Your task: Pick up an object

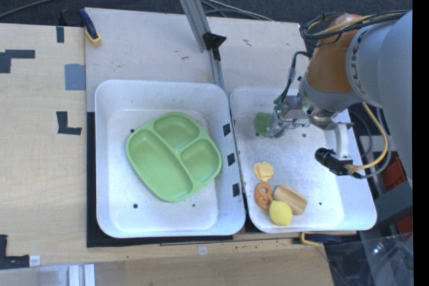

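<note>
A small green object [262,122] lies in the upper left part of the right bin [335,211]. My gripper [277,126] is low over that bin, its tip right beside the green object on its right and touching or nearly touching it. Near the bin's front lie a pale yellow piece [263,171], an orange pretzel-shaped piece [263,194], a tan block [290,197] and a yellow lemon-like ball [280,213], bunched together.
A green divided plate [173,155] lies in the left bin [107,144]. A grey metal pole [191,0] slants over the bench at the back. The arm's wrist and cables [342,157] hang over the right bin's right side.
</note>
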